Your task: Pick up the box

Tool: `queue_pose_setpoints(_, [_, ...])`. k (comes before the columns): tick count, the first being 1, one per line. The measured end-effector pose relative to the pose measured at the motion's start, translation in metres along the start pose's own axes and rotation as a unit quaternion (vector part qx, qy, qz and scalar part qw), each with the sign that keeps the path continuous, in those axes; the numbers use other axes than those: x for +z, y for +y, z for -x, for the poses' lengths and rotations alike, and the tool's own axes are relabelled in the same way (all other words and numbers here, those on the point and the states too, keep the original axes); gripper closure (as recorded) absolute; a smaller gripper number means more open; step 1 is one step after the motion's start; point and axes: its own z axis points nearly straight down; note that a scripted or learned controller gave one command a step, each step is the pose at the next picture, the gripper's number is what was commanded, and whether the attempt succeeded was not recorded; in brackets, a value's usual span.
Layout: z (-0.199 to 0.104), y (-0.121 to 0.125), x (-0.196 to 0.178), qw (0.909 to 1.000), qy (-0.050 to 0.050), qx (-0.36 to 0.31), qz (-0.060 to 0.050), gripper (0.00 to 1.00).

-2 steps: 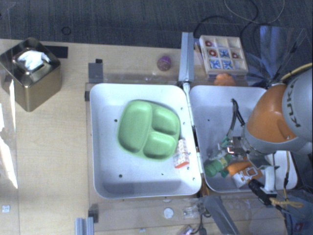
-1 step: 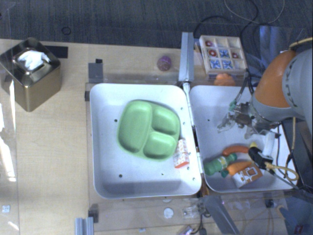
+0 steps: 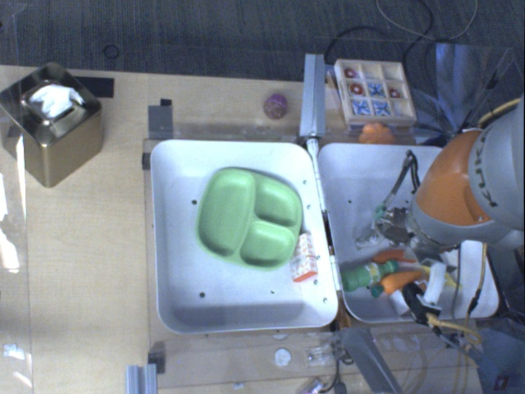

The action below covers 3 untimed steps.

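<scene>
Green tray beside small box in left bin; gripper over right bin, grip state unclear.

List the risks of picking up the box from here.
The small box lies in the left bin, wedged between the green tray and the bin's right wall, leaving little room around it. The arm is over the right bin, so crossing may clip the divider.
</scene>
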Motion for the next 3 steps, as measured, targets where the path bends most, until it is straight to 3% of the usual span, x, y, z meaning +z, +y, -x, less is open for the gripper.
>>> queue_pose_setpoints(1, [0.016,-0.014,-0.026,0.9838,0.003,-0.178,-0.018,0.0])
queue_pose_setpoints(2, [0.002,-0.018,0.009,0.9901,0.003,-0.14,-0.016,0.0])
queue_pose_setpoints(3, [0.002,-0.013,-0.004,0.99,0.002,-0.141,-0.009,1.0])
